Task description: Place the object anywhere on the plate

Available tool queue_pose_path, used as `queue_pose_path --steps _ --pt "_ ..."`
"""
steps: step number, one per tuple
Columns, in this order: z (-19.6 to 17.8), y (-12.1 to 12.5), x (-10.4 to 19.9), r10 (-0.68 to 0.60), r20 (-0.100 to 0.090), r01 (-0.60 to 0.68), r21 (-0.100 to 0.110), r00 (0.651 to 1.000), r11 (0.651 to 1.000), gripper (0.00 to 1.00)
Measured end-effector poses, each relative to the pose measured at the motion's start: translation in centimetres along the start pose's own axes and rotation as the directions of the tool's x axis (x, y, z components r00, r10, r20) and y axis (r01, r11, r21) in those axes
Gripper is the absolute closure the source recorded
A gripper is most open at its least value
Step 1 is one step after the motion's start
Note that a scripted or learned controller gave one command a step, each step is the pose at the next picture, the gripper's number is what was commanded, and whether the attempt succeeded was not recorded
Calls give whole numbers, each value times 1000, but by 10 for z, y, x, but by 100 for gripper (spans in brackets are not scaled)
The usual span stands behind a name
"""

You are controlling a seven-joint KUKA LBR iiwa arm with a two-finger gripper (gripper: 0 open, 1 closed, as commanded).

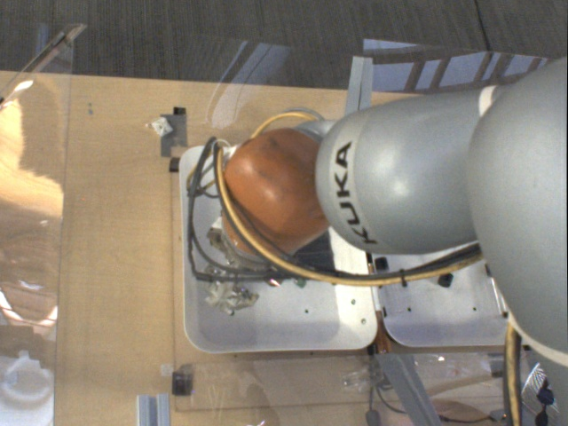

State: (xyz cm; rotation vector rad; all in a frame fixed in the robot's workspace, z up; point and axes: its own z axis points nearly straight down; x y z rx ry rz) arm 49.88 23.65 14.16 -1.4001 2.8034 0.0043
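Arm (399,185) is hanging over the left bin (266,327), gripper (229,291) sitting low by its left wall. Can't tell its grip state. The arm is hiding the object and plate. You're wanting a slow descent, releasing just above the plate.

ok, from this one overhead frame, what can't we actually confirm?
- Plate: the arm and its orange band cover most of the left bin, so I can't locate it.
- Object: a small blurred clutter by the gripper is too unclear to identify.
- Gripper: mostly under the wrist and cables; grasp unreadable.
- Right bin: only its near strip is visible under the arm.
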Motion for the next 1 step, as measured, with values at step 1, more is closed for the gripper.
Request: queue_pose_path --steps 1 --pt "-67 -33 57 -101 2 101 4 995 995 100"
